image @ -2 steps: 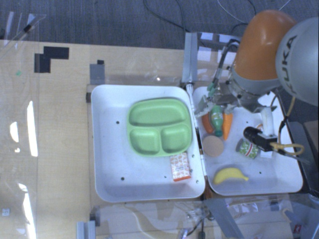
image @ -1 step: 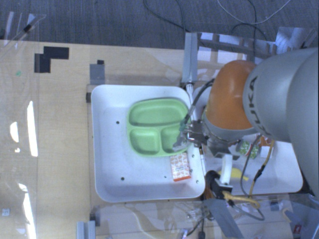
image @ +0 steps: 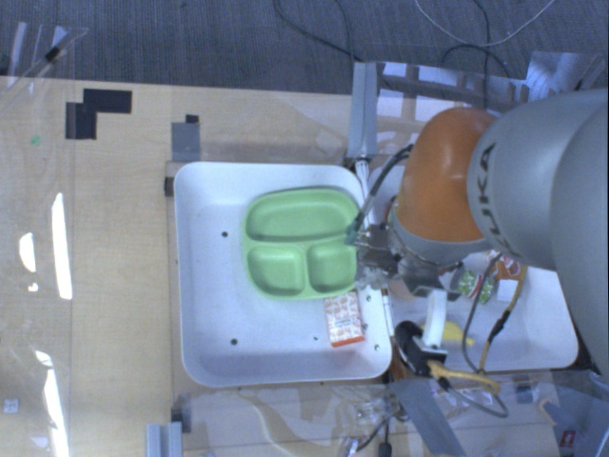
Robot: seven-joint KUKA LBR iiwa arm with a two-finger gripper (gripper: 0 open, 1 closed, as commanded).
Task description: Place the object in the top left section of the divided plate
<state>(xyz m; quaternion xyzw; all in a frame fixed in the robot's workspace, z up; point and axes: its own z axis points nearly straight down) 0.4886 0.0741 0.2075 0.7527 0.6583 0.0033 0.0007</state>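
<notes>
A light green divided plate (image: pixel 300 243) lies in the left white bin (image: pixel 205 284), with one long section on its far side and two small sections on its near side. All three sections look bare. A small red and white packet (image: pixel 343 320) lies flat on the bin floor just below the plate's right corner. My gripper (image: pixel 379 255) hangs under the grey and orange wrist over the wall between the two bins, close to the plate's right edge. The wrist hides most of it.
The arm covers much of the right bin (image: pixel 547 341). Small green and orange items (image: pixel 481 284) peek out from under the arm there. Metal brackets (image: pixel 364 112) stand at the bins' far edge, and cables trail at the bench's front.
</notes>
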